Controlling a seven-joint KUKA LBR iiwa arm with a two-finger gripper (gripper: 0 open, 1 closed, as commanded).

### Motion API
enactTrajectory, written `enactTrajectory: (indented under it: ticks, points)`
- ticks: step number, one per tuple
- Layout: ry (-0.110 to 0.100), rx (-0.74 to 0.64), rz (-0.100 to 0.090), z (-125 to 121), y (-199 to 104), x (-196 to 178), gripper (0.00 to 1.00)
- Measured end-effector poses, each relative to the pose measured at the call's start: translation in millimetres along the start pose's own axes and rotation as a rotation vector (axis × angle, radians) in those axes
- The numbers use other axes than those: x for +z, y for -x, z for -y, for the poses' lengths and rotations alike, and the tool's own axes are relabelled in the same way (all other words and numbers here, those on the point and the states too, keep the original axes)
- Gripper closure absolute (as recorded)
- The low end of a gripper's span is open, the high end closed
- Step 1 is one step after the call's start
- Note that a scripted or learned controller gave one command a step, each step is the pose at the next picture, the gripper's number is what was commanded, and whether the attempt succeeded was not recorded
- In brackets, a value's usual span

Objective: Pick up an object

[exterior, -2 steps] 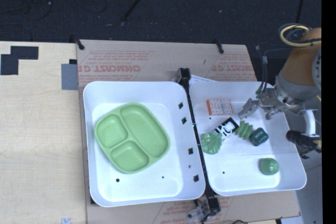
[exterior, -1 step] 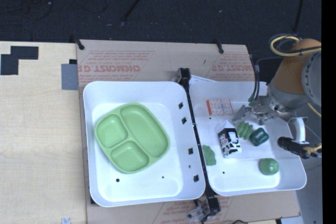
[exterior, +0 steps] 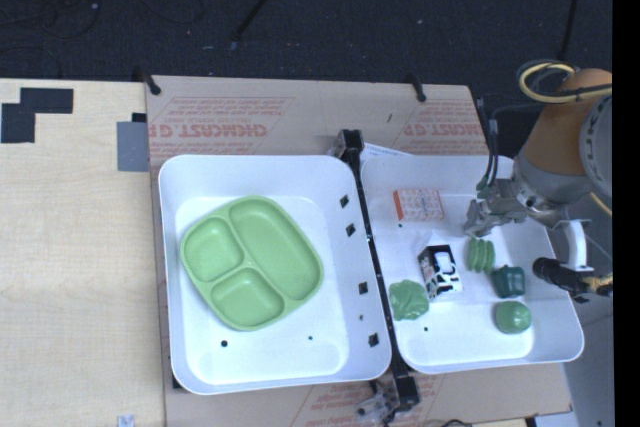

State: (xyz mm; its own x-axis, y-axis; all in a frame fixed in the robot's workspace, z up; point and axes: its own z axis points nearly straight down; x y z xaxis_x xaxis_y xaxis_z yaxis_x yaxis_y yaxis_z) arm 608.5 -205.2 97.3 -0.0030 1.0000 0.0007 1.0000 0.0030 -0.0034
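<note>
Claw (exterior: 484,223) hovers over ribbed green piece (exterior: 481,255), long axis up-down.

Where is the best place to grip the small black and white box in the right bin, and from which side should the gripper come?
Take the black and white box across its two long sides, coming straight down from above. It lies flat and slightly tilted, with bare bin floor along those sides. The green lump sits close to its lower left end, so gripping end to end looks riskier.

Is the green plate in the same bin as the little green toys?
No, the green plate lies alone in the left bin, while the little green toys sit in the right bin.
</note>
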Motion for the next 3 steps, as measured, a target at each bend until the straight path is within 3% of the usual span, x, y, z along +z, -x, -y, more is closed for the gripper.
enactTrajectory:
  ticks: [3]
  points:
    - [0.004,0.001,0.001,-7,-12,-136,1.0]
